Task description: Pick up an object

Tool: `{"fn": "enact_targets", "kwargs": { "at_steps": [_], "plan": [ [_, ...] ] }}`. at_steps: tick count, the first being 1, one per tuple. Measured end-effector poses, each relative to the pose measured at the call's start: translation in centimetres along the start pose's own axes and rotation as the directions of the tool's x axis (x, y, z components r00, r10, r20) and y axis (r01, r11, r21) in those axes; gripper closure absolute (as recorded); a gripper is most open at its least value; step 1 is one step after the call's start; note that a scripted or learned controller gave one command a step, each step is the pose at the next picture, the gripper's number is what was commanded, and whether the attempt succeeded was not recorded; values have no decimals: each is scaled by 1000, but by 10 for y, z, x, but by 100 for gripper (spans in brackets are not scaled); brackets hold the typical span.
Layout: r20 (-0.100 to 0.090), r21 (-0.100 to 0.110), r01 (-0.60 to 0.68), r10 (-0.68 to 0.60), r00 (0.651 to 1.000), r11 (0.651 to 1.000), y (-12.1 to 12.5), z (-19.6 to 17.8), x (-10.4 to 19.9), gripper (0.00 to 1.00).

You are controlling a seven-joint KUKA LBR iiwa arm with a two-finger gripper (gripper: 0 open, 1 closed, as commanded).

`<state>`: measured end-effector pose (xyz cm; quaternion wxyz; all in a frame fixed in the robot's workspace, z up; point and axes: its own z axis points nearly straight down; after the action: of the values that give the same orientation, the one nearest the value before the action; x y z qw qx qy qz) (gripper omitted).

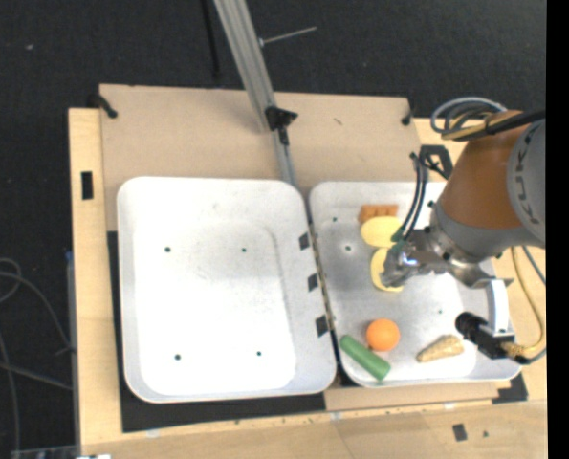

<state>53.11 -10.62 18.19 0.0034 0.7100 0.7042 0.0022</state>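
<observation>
Camera view, counter: the wooden counter (380,113) carried two shallow white bins side by side, so that things could be lifted from one and the other kept free to receive them
Left bin: the left bin (212,285) lay bare but for a few dark specks on its floor
Right bin: the right bin (341,213) held all the loose things, scattered apart, probably to leave room around each for a grasp
Arm: the grey arm with its orange band (485,185) reached in from the right and hung over the middle of the right bin
Tool: the tool (396,269) was lowered onto a pale yellow object (383,277); whether it was released or clenched could not be told, the wrist hiding the tips
Likely target: that yellow object lay directly under the tool, just below a second yellow piece (379,230) and an orange block (379,212) near the far wall
Other choices: an orange ball (382,335), a green cylinder (363,359) at the near left corner, and a tan cone-like piece (441,349) lay well apart along the near side
Judgement: the grasp looked underway, not yet proven
</observation>
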Motion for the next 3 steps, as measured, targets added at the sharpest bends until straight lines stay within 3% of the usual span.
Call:
{"fn": "enact_targets", "kwargs": {
  "at_steps": [2, 3],
  "plan": [
    [0, 1, 12, -12, 1000, 1000, -2, -97, -10, 100],
    [-1, 6, 14, -14, 1000, 1000, 33, -84, 32, 100]
  ]
}}
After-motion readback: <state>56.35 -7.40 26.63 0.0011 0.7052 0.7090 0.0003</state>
